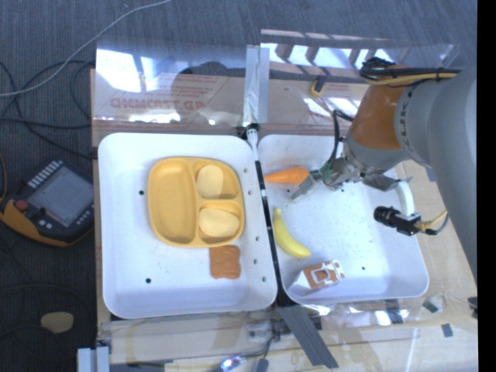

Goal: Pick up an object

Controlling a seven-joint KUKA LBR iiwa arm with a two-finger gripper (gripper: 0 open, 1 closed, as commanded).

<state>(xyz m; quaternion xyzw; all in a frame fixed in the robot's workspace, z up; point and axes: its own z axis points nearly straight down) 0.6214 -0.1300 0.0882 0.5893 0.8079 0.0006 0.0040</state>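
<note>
Bright, even light falls from above, and the two white bins [186, 301] come close to washing out. Glare streaks the clear panels [178, 84] behind them, with hard white patches along the top right. Shadows are soft and short; a faint one lies under the arm [403, 122] on the right bin's floor. The picture is slightly soft all over, fine detail smeared. The dark carpet [46, 45] stays dim and grainy.

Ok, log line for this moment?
gripper at carrot, right bin | grasp unconfirmed | banana, box untouched | tray left bin
</note>
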